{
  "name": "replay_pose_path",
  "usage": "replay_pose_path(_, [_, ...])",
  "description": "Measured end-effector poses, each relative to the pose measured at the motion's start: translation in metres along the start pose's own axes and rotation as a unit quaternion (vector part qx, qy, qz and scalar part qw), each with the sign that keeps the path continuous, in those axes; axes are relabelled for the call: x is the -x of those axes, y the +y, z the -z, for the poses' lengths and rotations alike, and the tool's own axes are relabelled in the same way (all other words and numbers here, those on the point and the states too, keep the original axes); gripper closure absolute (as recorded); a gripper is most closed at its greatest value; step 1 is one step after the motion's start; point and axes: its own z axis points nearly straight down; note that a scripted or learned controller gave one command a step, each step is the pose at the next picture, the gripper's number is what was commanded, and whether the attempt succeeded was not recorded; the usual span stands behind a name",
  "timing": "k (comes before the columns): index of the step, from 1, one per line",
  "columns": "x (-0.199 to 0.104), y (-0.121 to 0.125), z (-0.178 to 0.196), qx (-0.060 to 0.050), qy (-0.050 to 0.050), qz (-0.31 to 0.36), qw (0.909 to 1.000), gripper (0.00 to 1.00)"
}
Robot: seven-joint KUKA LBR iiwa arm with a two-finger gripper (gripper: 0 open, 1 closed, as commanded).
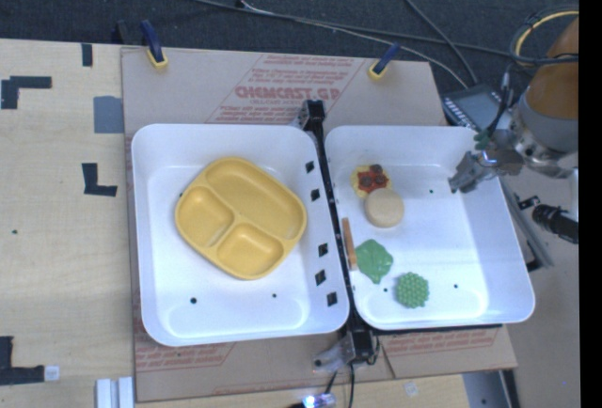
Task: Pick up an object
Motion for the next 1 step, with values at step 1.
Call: replay_pose_path(1, [-0.0531, -0.0118, -0.0088, -0.003, 0.002, 0.002, 1.0, 1.0])
